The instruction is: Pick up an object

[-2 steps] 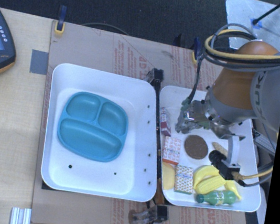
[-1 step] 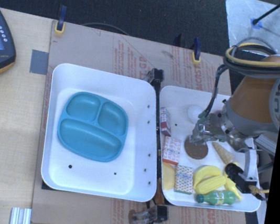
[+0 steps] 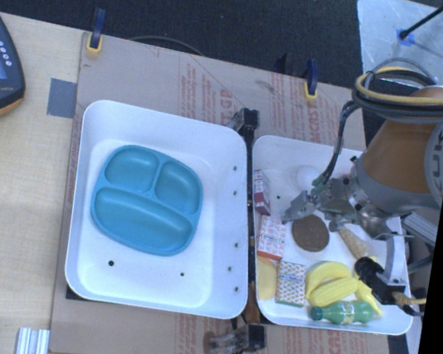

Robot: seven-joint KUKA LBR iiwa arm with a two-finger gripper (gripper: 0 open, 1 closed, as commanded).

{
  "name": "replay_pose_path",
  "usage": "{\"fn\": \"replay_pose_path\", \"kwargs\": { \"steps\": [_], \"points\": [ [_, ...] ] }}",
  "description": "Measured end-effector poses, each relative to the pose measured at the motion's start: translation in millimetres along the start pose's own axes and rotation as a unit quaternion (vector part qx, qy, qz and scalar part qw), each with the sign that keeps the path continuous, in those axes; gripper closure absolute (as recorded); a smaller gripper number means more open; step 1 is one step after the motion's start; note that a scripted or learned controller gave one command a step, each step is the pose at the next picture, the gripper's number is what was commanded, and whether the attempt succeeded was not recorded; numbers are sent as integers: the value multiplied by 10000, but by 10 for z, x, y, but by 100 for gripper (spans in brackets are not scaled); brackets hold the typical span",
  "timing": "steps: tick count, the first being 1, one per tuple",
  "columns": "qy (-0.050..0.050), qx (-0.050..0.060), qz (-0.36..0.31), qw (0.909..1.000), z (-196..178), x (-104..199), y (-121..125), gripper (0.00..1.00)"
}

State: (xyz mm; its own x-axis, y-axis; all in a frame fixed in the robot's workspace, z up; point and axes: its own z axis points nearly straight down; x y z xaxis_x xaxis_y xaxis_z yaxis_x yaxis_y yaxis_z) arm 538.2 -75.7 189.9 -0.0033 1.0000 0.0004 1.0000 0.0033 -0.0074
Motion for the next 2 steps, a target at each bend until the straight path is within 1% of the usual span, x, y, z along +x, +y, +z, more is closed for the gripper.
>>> {"fn": "replay_pose_path", "kwargs": {
  "steps": [1, 2],
  "points": [
    [-5, 18, 14, 10000, 1047, -678, 216, 0],
    [-2, 5, -14, 10000, 902, -662, 232, 100]
  ]
}}
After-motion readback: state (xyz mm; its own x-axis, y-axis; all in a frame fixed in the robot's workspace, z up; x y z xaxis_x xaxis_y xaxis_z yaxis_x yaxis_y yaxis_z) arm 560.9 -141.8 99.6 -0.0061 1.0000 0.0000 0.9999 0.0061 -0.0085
